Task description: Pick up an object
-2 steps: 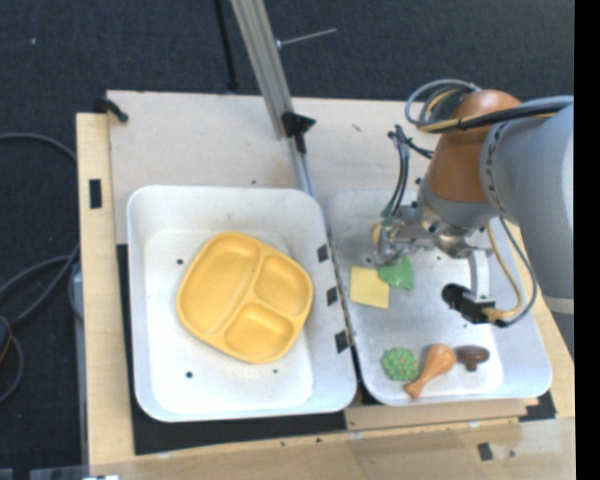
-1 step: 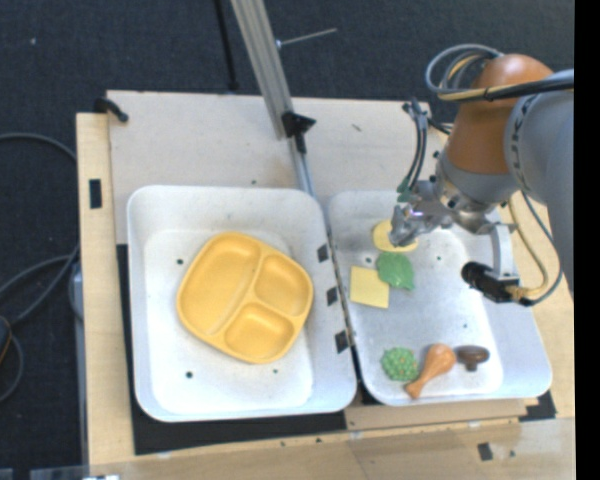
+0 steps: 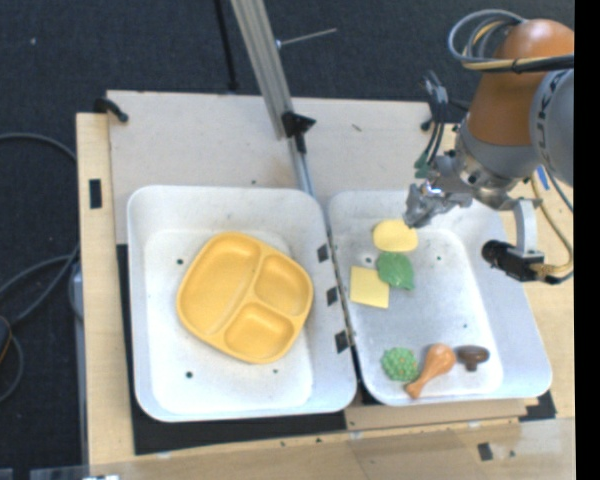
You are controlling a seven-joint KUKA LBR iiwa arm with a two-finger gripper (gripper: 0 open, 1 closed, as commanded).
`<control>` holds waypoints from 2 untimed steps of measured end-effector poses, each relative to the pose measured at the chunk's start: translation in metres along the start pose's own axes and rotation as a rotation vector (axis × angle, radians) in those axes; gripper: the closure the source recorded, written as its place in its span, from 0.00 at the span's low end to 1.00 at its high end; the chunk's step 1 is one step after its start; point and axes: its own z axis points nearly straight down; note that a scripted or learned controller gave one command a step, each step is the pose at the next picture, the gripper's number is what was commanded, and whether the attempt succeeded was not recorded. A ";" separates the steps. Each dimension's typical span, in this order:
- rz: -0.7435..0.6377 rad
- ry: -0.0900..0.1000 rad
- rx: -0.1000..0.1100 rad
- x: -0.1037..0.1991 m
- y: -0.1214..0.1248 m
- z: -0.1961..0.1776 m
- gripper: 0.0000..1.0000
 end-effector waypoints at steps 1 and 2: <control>-0.003 0.002 0.007 0.044 -0.011 0.006 1.00; -0.005 0.004 0.006 0.097 -0.027 -0.008 1.00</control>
